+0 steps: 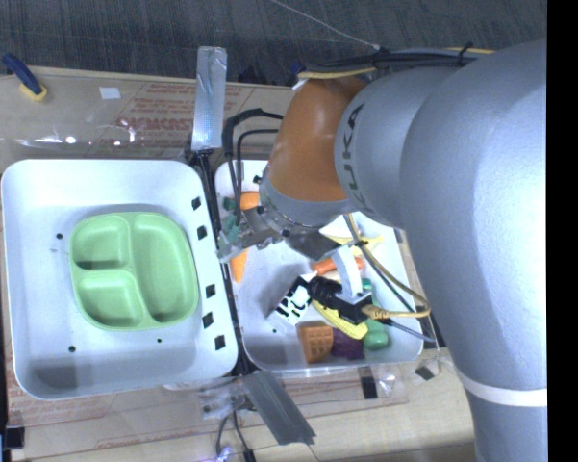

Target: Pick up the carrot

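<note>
Reaching from right, arm (442,162) bent over right bin (269,340); fingers' (233,231) state unclear, beside carrot (238,264).

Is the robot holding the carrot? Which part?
Can't tell. The gripper is down by the carrot at the right bin's left edge, but the grip itself is hidden.

Dark grey ribbed carpet (125,12) runs along the top. Below it, a pale wooden surface (96,104) under clear, glare-catching plastic sheeting (106,128).
</note>
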